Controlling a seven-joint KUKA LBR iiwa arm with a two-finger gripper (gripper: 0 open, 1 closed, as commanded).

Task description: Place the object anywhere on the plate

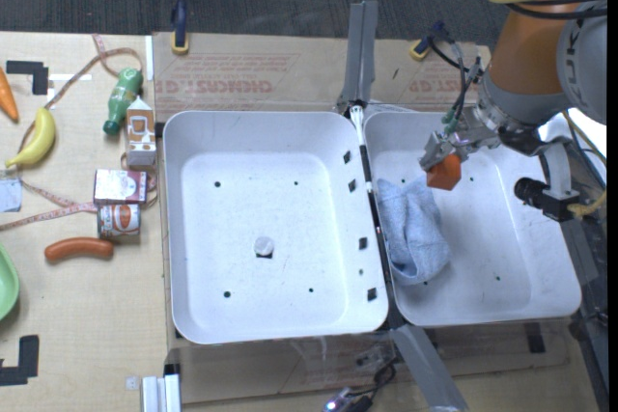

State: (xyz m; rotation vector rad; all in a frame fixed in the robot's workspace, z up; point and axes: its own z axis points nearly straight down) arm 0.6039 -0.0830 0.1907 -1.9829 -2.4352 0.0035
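The jaws [442,159] are over the right bin [521,294], closed on a small orange block [444,173] that hangs just under them, above the bin's upper left part. It looks stubby, and its long axis is hard to call. A crumpled blue cloth [410,227] lies just below-left of it. The left bin [193,304] holds a small grey disc [264,248].

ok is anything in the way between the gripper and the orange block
Nothing visible. The orange block sits right at the tip of the gripper, above the right bin, with no gap showing between them. The blue cloth lies in the same bin, off to the side nearer the camera.
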